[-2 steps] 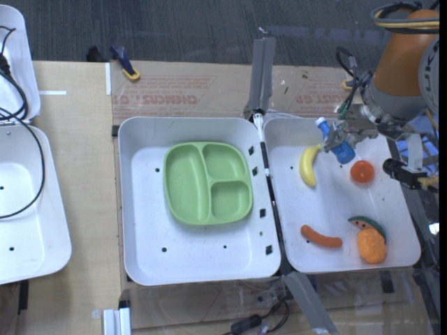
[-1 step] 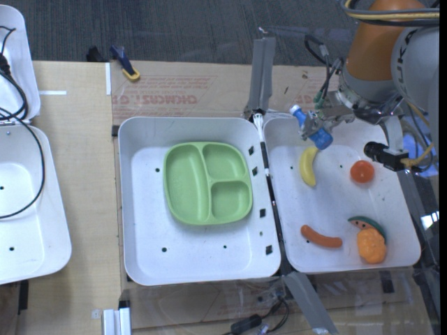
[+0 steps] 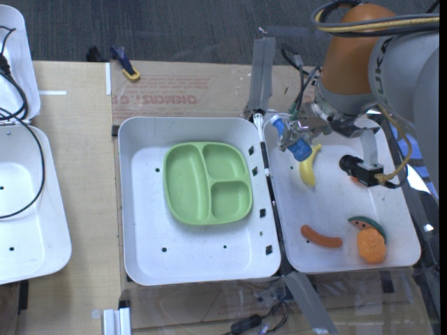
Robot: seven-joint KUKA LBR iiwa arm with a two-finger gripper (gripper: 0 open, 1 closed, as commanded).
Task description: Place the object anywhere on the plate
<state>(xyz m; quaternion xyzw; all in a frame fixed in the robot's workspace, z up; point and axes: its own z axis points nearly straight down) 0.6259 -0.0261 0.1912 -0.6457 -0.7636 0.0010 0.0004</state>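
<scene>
A green plate (image 3: 208, 182) with three compartments lies in the left white bin (image 3: 140, 208). My gripper (image 3: 293, 139) hangs over the upper left of the right bin (image 3: 391, 208), close to the wall between the two bins. A yellow banana (image 3: 308, 171) lies just below and to the right of the gripper, its upper end right beside the gripper's blue tip. I cannot tell whether the two touch. An orange-red sausage (image 3: 322, 237) lies near the right bin's front. An orange carrot-like piece with a green top (image 3: 370, 241) sits at the front right.
The grey arm with its orange band (image 3: 353, 47) covers the back of the right bin. A third white bin (image 3: 28, 208) stands at the far left with a black cable (image 3: 21, 103) over it. A blue and yellow clamp (image 3: 124, 64) lies on the bench behind.
</scene>
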